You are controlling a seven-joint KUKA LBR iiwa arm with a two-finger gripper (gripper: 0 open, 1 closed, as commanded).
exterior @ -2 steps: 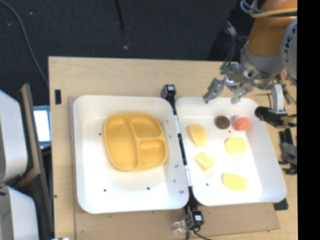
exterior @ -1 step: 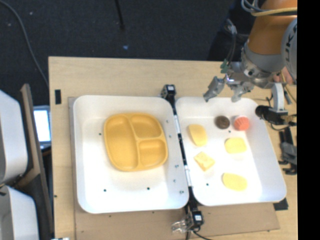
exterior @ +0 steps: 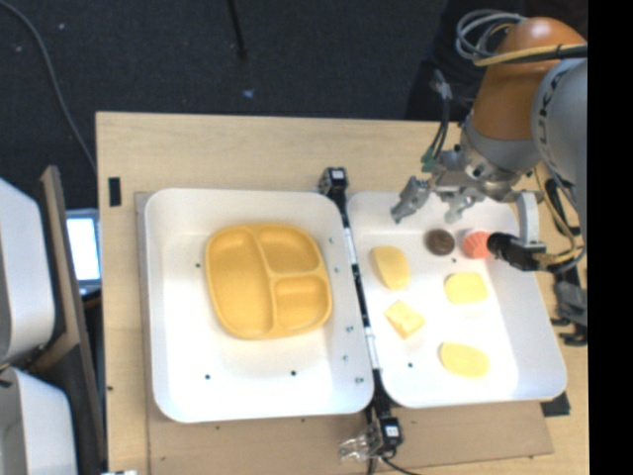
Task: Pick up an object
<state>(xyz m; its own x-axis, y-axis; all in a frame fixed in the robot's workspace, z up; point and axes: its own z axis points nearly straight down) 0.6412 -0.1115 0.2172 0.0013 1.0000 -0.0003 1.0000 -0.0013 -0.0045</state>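
Observation:
The right bin (exterior: 524,349) holds several pale yellow food pieces: one (exterior: 391,266) near its left wall, a small wedge (exterior: 404,319) below it, a rounded piece (exterior: 466,288) further right and an oval one (exterior: 463,359) at the front. A small brown disc (exterior: 440,241) and a red-orange piece (exterior: 477,244) lie near the back. My gripper (exterior: 435,202) hovers over the bin's back edge, just above the brown disc, fingers spread open with nothing between them.
In the left bin (exterior: 168,364) sits a yellow divided plate (exterior: 267,278). A black clip (exterior: 335,179) stands at the back of the seam between the bins, another clip (exterior: 381,431) at the front. Wooden bench (exterior: 198,146) surrounds both bins.

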